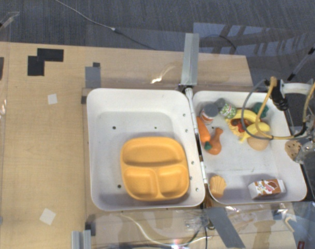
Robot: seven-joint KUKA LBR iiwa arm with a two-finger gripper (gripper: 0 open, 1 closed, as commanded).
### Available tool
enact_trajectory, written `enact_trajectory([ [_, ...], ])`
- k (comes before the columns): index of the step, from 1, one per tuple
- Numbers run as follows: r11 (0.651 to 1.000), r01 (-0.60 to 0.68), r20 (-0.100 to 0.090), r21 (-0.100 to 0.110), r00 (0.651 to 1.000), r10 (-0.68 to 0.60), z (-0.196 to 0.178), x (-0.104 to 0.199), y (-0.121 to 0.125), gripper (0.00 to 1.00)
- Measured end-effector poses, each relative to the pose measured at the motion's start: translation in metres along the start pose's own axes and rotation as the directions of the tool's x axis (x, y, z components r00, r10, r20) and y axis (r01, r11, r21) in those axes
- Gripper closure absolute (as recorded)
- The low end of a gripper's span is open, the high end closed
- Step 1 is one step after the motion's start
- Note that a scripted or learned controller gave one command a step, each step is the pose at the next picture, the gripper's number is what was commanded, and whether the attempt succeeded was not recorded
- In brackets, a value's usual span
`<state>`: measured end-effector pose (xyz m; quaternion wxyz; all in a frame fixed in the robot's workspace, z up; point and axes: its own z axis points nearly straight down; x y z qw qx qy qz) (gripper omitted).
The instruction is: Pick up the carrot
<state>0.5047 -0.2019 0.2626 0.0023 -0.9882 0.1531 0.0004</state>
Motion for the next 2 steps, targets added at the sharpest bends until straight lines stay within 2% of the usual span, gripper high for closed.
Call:
enact_trajectory([
  [1,0.994,0.107,-0.009,0.000,0.994,-0.107,-0.027,-0.007,-0.014,1.00],
  [2,0.994,0.107,-0.008,0.000,0.994,-0.107,-0.035,0.009,-0.023,1.00],
])
